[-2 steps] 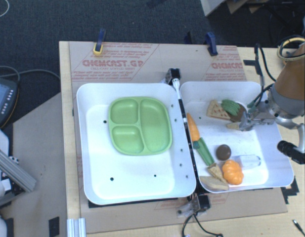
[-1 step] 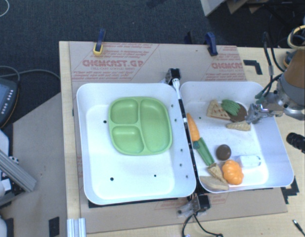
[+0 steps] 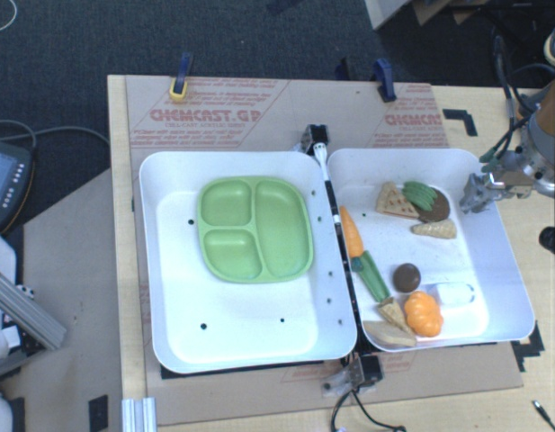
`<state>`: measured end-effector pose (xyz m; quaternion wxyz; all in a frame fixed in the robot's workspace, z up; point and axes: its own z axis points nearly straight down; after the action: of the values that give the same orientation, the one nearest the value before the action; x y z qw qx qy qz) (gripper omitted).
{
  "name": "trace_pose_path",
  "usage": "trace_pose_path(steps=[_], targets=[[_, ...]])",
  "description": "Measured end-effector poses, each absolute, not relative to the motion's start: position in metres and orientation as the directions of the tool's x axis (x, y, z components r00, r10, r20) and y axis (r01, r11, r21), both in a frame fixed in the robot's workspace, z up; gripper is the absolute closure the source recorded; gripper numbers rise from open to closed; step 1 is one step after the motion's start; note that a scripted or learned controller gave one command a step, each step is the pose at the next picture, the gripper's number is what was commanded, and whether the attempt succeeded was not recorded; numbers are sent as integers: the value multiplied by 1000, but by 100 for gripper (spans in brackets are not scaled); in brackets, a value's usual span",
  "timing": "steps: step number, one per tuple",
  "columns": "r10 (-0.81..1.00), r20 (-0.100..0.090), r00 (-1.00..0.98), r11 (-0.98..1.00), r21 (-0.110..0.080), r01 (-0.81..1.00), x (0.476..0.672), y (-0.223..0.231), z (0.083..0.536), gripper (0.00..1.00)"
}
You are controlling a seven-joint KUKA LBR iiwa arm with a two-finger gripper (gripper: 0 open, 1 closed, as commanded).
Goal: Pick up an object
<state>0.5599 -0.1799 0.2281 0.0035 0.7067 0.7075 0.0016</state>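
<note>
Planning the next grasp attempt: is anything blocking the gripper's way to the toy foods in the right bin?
Nothing visible does. The gripper sits at the right white bin's right rim, and the nearest items, the dark green leafy toy and pale beige wedge, lie uncovered just left of it.

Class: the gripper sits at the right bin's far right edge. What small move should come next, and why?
Probably a short move left, over the right bin. The gripper is at its rim, while the nearest items, the green piece and cracker, lie further left.
</note>
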Motion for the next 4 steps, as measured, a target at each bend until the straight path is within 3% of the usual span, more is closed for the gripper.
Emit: trace_pose_path(steps=[1, 3, 4], targets=[[1000, 2, -5, 5, -2, 1000, 571, -130, 218, 100], [1000, 1, -6, 6, 5, 1000, 611, -41, 229, 100], [1000, 0, -3, 3, 3, 1000, 613, -12, 235, 100]])
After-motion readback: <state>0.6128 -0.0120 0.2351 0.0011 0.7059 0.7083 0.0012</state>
